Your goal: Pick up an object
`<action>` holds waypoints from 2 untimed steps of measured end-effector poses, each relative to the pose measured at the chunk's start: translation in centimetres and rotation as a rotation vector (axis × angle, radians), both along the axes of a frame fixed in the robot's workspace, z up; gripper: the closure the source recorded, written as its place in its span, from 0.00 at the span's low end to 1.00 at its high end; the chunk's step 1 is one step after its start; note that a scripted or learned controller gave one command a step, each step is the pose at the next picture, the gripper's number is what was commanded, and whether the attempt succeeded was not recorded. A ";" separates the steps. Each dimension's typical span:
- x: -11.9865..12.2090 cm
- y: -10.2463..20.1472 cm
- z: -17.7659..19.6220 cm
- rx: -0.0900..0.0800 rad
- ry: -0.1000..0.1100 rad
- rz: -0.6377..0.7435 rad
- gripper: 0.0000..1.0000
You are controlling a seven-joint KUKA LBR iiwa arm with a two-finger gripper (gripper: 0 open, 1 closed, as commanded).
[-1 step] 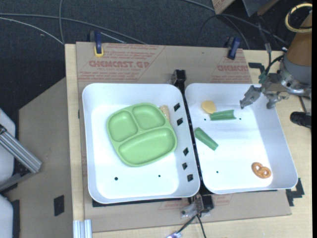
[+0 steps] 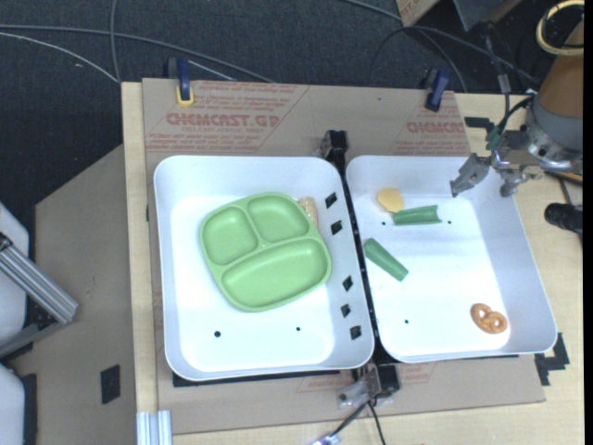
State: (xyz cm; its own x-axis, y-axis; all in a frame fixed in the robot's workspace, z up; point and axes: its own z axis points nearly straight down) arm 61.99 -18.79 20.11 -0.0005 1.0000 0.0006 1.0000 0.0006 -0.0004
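A: What's the likeliest way this goes wrong?

B: A miss. The gripper (image 2: 485, 176) hangs over the far right corner of the right bin (image 2: 519, 248), and nothing lies directly under it. The nearest candidate is the green stick (image 2: 414, 215), which sits toward the bin's middle from the claw, with the yellow piece (image 2: 390, 198) just beyond it, close to touching. If the claw drops straight down from where it is, I'd expect it to close on bare bin floor.

A: And if it shifts over first?

B: Then those two neighbours are the worry: fingers aimed at the green stick could nudge the yellow piece (or catch both badly). The second green stick (image 2: 385, 259) lies nearer the bin's centre with clear space around it, a safer target in my judgement. The pretzel (image 2: 488, 319) sits alone near the bin's near right corner, flat and thin, so it might slip out.

A: What is the claw doing at present?

B: Its two fingers stand apart, splayed, with nothing between them and touching nothing I can make out. The green divided plate (image 2: 266, 250) in the left bin (image 2: 185, 276) is well away from it.
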 end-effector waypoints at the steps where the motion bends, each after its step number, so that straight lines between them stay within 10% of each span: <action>1: -0.6 -0.1 -6.2 0.002 0.007 -0.001 0.00; 2: -0.7 0.0 -11.5 0.002 0.007 0.000 0.00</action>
